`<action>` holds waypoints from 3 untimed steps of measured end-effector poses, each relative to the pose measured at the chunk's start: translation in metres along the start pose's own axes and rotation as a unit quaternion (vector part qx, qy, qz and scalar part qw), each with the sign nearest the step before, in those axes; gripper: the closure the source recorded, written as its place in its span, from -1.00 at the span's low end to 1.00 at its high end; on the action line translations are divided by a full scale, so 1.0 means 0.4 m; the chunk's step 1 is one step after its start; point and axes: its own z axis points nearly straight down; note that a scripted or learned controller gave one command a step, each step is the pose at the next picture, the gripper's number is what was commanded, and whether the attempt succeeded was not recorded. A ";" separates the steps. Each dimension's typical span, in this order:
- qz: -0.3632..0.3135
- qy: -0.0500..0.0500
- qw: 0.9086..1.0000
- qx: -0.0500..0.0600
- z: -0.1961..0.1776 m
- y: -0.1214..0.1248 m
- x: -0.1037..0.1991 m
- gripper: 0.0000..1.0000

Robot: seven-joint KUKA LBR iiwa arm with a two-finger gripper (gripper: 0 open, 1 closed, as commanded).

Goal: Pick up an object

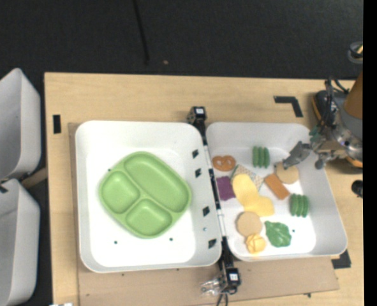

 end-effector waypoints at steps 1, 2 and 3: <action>0.002 0.001 1.000 0.004 0.235 -0.122 -0.013 -1.00; -0.003 -0.002 1.000 -0.007 0.190 0.187 -0.009 -1.00; -0.001 -0.001 1.000 -0.005 0.244 0.041 0.161 -1.00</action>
